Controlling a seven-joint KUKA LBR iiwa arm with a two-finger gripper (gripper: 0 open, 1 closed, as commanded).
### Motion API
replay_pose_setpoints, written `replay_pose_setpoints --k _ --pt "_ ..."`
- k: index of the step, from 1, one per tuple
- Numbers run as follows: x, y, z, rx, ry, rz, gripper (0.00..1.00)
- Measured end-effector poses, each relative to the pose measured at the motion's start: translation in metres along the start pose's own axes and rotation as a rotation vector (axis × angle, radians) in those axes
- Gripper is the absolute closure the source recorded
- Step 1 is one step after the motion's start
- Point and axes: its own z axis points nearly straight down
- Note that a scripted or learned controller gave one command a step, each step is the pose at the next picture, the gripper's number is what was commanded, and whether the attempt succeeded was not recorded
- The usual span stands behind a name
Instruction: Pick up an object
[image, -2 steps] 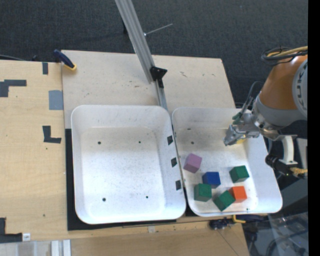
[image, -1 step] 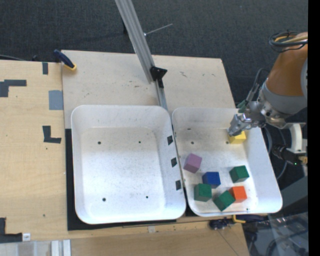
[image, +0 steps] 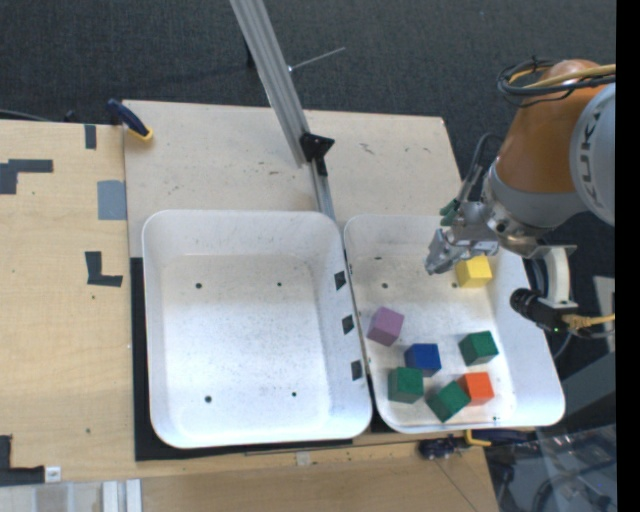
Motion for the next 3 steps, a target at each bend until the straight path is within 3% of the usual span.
replay_pose_setpoints --k 3 --pt "0.171 0.004 0.032 0.002 -0.001 -0.001 1.0"
